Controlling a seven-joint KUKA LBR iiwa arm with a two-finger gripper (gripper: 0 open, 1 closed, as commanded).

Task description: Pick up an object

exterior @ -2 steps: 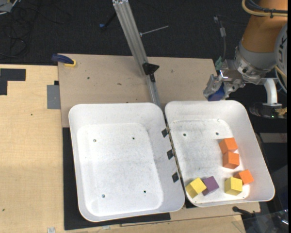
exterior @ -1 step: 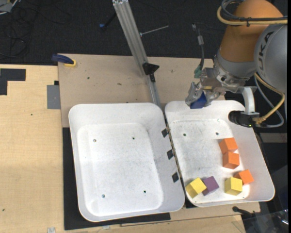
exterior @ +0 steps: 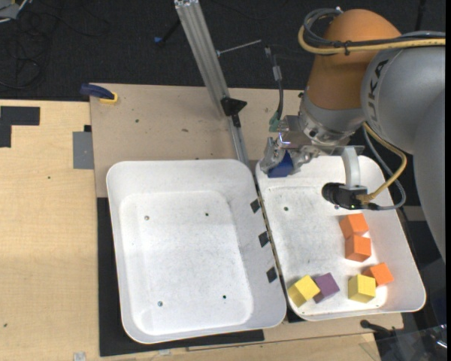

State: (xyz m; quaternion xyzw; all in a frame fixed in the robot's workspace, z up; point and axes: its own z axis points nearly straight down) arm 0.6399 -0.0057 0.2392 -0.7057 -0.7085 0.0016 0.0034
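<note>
So the gripper [exterior: 279,156] sits at the right bin's [exterior: 406,295] far-left corner, clamped on a blue block [exterior: 283,165]; orange, yellow and purple blocks lie near the front.

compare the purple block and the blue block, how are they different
The purple block lies near the front edge of the right bin, touching a yellow block. The blue block is at the bin's far corner, at the gripper and partly hidden by it. Both look like small foam blocks.

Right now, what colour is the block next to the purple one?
Yellow, touching the purple block, seen in the camera view.
</note>
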